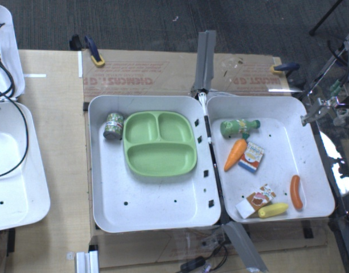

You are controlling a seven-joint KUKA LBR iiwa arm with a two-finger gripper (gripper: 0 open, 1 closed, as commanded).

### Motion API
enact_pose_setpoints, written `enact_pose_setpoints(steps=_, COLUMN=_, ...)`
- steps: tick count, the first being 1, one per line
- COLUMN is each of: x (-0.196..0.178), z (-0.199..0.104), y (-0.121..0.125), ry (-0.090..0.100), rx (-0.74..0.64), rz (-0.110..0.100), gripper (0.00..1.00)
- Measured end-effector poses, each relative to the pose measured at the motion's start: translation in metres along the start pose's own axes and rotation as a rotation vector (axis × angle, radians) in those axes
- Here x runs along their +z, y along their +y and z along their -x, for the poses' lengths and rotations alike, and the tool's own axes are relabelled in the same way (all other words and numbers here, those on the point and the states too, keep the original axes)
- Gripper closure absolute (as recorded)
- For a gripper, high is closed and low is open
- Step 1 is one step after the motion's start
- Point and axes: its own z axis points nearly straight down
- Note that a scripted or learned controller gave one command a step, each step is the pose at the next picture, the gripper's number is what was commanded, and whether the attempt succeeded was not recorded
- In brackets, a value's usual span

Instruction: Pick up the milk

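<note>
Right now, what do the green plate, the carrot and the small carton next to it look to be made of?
Green plate: likely matte molded plastic, one even colour with soft raised dividers. Carrot: apparently toy plastic, smooth and uniformly orange with a slight sheen. Small carton: printed card or plastic; flat faces with coloured print, too small to tell which.

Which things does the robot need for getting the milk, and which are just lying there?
For the job: the white and blue carton, probably the milk, though I can't read its label.

Just lying about: brown carton (it might be the milk instead), green bottle, carrot, corn, sausage, can, green plate.
</note>
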Motion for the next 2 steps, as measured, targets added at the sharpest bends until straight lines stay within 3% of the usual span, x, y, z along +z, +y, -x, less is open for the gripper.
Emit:
enact_pose_setpoints(steps=1, x=0.105, z=-0.018, y=-0.053, ry=0.001, rx=-0.154, rz=0.0, gripper=0.0)
enact_pose_setpoints(steps=2, x=0.189, z=-0.092, y=-0.087, ry=0.001, rx=-0.017, rz=-0.002, gripper=0.0)
